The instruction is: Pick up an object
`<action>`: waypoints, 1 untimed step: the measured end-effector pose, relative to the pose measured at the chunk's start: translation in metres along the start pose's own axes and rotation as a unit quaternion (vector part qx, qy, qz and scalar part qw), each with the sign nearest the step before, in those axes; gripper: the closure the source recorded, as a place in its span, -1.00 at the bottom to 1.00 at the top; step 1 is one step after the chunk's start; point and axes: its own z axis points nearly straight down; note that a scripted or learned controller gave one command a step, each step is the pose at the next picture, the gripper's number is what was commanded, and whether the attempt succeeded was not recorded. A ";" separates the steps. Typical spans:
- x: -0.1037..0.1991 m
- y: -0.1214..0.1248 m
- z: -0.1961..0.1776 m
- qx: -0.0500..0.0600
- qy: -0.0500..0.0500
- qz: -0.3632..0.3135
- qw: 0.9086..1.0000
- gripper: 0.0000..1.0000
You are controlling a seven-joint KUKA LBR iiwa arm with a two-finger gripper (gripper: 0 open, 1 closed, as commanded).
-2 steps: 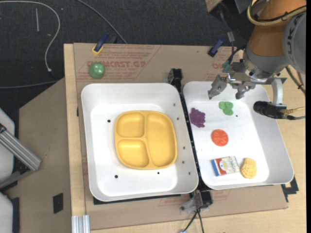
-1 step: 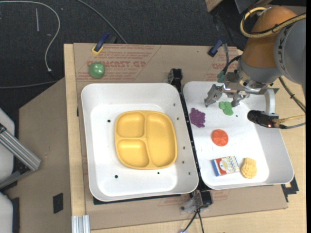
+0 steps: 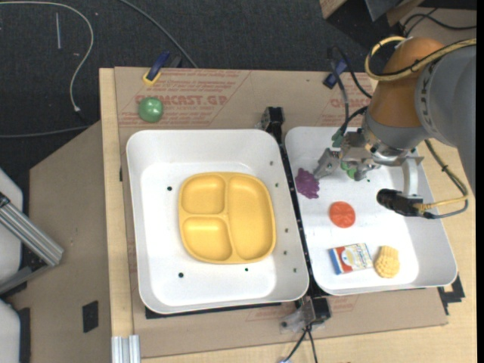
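Overhead, the gripper (image 3: 349, 159) hovered in the far part of the right white bin (image 3: 435, 267); whether it was spread or pressed together could not be told. Just beside it lay a small purple toy (image 3: 306, 183), with a round red-orange toy (image 3: 342, 214) nearer the camera, both untouched.

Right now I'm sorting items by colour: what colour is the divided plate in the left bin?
Yellow: the divided plate shows plainly in the camera view.

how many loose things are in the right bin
4: purple toy by the left wall, red ball mid-bin, small box and yellow toy near the front. The arm may hide more.
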 end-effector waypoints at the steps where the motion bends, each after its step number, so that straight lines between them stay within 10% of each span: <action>1: 0.001 0.001 0.036 -0.002 0.000 0.000 1.000 -1.00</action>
